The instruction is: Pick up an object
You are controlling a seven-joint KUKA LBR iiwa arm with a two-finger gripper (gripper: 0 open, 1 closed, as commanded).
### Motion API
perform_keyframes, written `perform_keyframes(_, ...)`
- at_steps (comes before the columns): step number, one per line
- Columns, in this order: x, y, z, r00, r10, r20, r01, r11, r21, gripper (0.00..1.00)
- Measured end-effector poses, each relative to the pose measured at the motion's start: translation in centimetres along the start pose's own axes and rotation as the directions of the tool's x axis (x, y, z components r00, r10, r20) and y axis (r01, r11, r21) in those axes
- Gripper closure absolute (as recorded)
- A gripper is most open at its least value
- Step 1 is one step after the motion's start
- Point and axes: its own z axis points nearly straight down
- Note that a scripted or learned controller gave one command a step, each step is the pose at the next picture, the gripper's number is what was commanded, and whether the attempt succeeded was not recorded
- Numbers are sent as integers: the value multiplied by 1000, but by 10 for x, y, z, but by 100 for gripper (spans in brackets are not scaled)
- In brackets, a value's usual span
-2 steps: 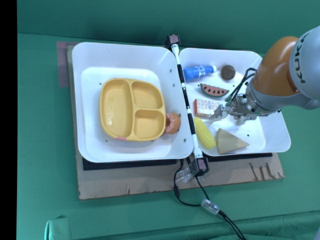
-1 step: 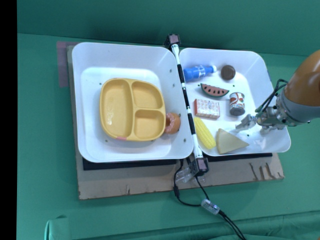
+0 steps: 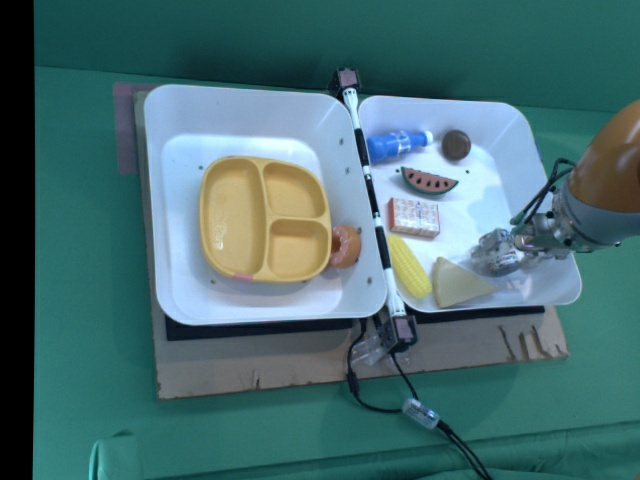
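Enters at three o'clock as a rounded orange band [image 3: 612, 158] over a grey wrist section [image 3: 590, 223], smooth and matte. Thin dark cables [image 3: 540, 193] looped from the wrist's nine o'clock side, arching up toward twelve before dropping to the tool. Ends in a small gripper [image 3: 497, 253] of pale silvery metal, blocky and cluttered with fittings, glinting in places. Joint between wrist and gripper body beige-grey, with small hardware too blurred to make out.

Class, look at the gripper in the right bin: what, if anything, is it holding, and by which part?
Cannot be told. The gripper sits low just above the cheese wedge, with nothing visibly between its fingers.
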Motion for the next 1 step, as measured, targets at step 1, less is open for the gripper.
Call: perform_keyframes(1, -4, 3, -12, 1000, 7, 8, -7, 1000, -9, 100)
